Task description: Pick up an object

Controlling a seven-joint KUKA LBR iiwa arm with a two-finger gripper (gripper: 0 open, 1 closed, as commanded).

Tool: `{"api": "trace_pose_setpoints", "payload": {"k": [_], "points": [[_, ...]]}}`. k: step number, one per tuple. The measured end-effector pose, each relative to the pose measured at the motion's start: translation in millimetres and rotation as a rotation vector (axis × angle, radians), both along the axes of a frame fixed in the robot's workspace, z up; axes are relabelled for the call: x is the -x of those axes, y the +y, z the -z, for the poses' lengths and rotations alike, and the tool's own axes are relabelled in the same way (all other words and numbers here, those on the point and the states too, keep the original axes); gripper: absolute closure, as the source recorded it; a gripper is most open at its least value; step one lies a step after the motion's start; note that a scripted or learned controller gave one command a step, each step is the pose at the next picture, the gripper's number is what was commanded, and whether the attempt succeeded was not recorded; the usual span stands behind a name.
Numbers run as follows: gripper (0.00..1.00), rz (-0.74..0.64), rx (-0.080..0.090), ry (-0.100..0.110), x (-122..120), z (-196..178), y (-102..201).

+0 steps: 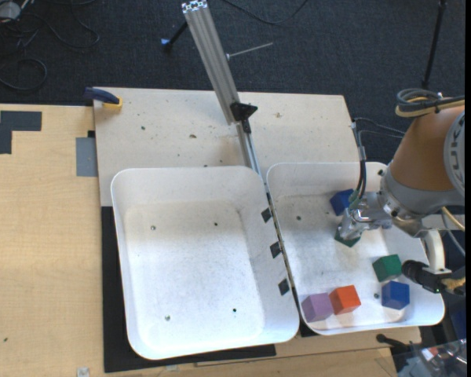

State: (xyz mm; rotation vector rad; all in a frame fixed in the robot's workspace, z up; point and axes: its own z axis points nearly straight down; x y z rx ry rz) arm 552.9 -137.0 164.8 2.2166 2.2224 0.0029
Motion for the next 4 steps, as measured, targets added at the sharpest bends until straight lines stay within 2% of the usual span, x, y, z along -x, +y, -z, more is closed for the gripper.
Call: {"api": "trace_pose_setpoints", "payload": {"k": [1, 2, 4], "points": [[1.0, 0.002, -0.001, 0.002, -0.6, -38.2, -1.1], [1.0, -0.001, -0.003, 0.007, -6.4, -34.0, 49.5], [1.0, -0.001, -0.003, 0.009, 1.1, -29.5, 154.8]]}}
